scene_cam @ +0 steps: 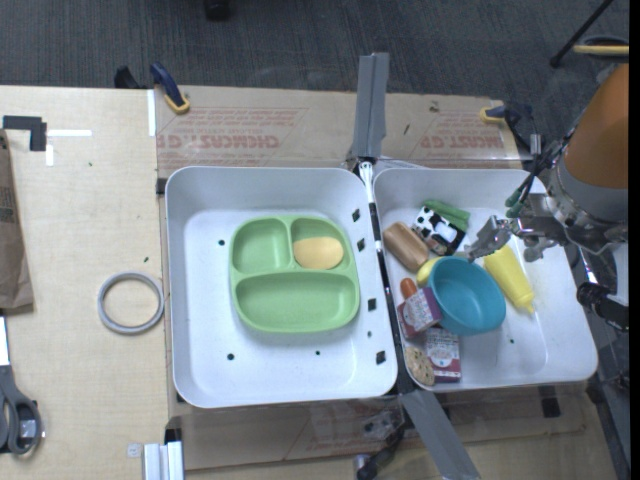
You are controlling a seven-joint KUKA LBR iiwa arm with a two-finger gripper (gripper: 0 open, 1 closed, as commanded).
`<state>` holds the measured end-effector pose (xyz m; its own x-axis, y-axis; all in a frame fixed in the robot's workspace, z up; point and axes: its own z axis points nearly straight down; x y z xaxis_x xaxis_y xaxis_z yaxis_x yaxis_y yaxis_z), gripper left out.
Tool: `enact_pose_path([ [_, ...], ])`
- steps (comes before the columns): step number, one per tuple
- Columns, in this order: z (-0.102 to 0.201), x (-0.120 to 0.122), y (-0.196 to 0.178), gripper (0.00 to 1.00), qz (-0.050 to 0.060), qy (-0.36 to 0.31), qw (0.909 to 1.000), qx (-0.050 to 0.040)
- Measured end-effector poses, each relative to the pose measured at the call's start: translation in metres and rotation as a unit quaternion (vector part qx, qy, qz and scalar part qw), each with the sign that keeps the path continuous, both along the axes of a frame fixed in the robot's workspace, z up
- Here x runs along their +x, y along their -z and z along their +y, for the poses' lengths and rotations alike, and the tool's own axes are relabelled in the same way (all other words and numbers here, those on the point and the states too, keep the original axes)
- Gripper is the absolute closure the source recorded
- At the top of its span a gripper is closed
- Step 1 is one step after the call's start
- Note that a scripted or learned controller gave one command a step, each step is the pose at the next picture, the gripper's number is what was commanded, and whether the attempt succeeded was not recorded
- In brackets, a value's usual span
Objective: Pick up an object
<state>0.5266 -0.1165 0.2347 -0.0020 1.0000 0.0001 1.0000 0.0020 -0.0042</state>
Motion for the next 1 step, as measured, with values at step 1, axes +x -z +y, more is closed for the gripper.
enact_pose_path([
  [1, 0.0067, 0.0321, 0.1413, 0.00, -0.001, 0.036, 0.9993, -0.0001],
])
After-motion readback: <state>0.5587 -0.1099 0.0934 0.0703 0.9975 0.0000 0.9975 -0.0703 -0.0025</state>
